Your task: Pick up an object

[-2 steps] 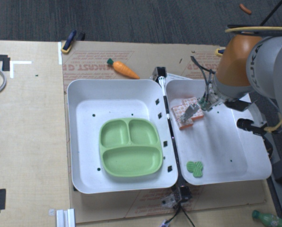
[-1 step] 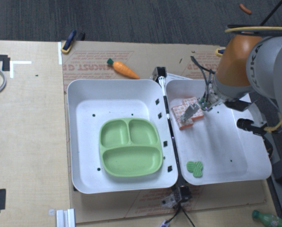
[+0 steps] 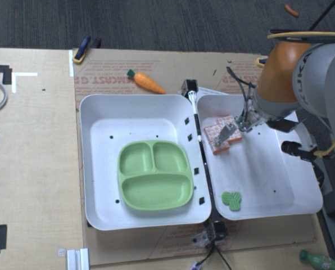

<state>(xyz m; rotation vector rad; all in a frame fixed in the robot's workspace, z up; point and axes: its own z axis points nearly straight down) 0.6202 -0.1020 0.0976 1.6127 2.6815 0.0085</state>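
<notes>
packet [image 3: 219,133]: pink-and-white patterned, flat, in the right bin's upper left part, near the divider. Long axis runs diagonally, from upper right down to lower left; the lower left end has an orange-red edge.
gripper [image 3: 229,130]: right on top of the packet, touching or just above it. Fingers dark and small from here; cannot tell whether they are spread or pinching, and no clear sight of the packet between them.
arm [image 3: 302,72]: comes in from the right, grey with the orange band bulky over the right bin's upper right corner; wrist angles down and left to the packet. Cables hang beside the wrist.
right bin [image 3: 285,198]: white, shallow; also holds a green ribbed piece [image 3: 231,201] near the lower left corner, well apart from the packet.
left bin [image 3: 94,162]: white; holds a green plate [image 3: 155,175] with three compartments, centred low.
carrot [image 3: 146,81]: orange toy, green top, lying on the cardboard above the left bin, outside both bins, pointing left-up to right-down.
clips [image 3: 190,86]: black, along the seam between bins, just left of the packet.
obstruction: the bin wall and seam clips are close on the packet's left; nothing lies on it but the gripper.
bottle [image 3: 319,258]: green, at the lower right, off the bench.
</notes>
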